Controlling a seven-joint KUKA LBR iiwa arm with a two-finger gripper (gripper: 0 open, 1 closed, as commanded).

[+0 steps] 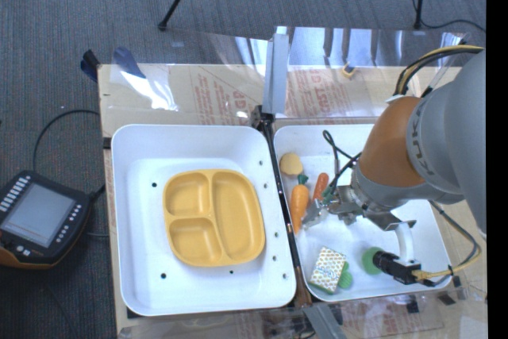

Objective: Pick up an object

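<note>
Worktop [198, 91] carries two white bins. Left bin [135, 171] holds a yellow divided plate [213, 217]. Arm [421, 147] reaches over right bin [432, 238]. Tool [316, 212] low in right bin, tips just beside a large carrot [298, 204]; spread or pressed together, cannot tell. Small carrot [320, 185] near, pale potato [291, 163] above. Patterned block [328, 268] and green piece [371, 260] toward the front wall.
</note>
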